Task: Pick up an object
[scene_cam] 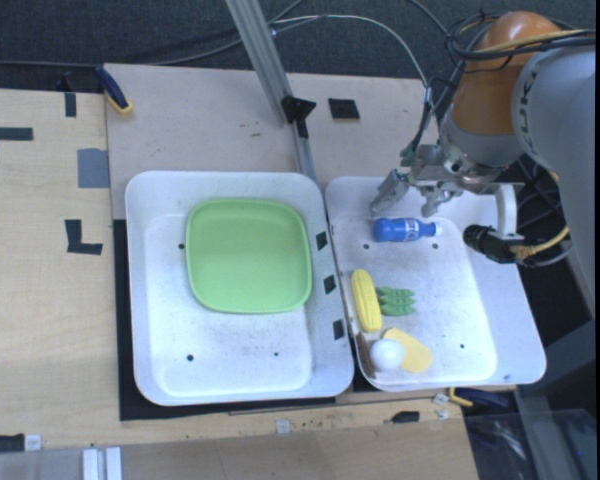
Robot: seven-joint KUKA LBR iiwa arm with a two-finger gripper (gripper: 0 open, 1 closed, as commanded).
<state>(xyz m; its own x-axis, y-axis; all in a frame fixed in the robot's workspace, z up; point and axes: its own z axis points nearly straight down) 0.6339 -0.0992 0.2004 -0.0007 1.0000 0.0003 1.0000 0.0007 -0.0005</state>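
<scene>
Our gripper (410, 196) hangs spread just above the bottle (404, 230), which lies on its side in the right bin (480, 308). It seems slightly off-centre, so we should straddle the bottle's middle before squeezing.

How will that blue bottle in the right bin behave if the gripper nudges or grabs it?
The blue bottle lies on its side, so being round it will probably roll if nudged. It looks small and plastic, likely light and smooth, perhaps slippery. The gripper stands open just above it.
</scene>
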